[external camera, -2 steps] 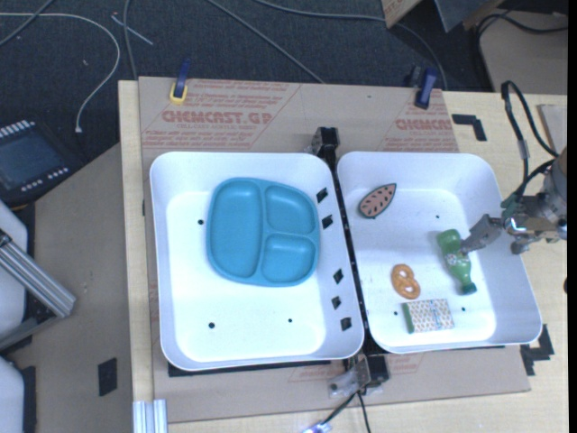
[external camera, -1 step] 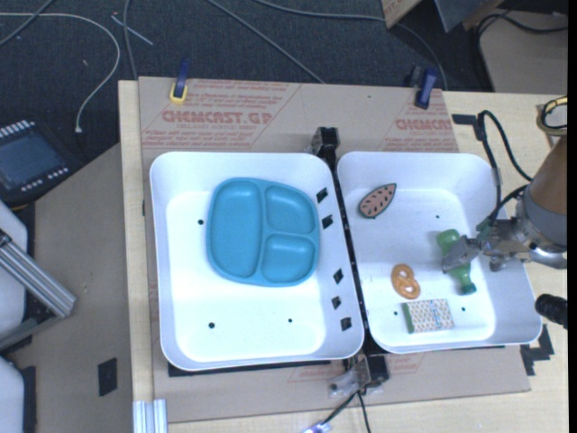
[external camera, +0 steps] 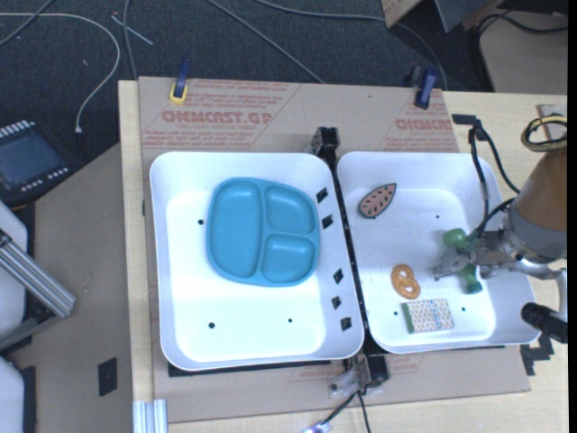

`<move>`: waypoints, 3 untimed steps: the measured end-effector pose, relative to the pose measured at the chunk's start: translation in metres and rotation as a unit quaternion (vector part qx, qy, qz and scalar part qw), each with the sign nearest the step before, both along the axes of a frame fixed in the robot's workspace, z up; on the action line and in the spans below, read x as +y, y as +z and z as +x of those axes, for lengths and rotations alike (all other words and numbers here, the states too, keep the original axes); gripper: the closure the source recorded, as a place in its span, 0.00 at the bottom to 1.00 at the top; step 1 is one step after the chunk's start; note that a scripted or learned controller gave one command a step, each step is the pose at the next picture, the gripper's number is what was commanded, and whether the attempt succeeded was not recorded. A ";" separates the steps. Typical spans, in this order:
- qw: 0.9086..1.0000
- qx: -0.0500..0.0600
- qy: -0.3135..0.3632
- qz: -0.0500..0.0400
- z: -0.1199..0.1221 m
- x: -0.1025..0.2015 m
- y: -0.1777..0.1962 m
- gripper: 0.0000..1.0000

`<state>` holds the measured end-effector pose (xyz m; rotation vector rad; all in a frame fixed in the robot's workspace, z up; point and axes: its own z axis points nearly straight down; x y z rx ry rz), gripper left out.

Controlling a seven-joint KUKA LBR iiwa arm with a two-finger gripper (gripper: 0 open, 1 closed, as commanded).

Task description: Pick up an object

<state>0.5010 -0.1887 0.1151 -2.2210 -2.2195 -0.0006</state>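
Item, operator: your gripper [external camera: 462,264], low by the right bin's [external camera: 424,171] right edge, grip state indeterminate; green object [external camera: 458,242] directly beside it, likely target; pretzel [external camera: 406,281] mid-bin.

Single fixed camera sitting high above the bench [external camera: 270,106], looking down at a slant. Both white bins are lying side by side mid-frame: left bin [external camera: 180,269], right bin [external camera: 433,174]. Far bench edge and dark floor [external camera: 72,52] showing along top. Arm [external camera: 545,206] entering from right edge. Moderate distance.
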 end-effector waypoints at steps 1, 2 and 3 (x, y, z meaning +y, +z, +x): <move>1.000 -0.001 0.000 0.000 0.001 0.000 0.011 1.00; 1.000 -0.003 0.001 -0.001 -0.004 0.006 0.070 1.00; 1.000 -0.003 0.001 -0.002 0.002 0.001 0.116 1.00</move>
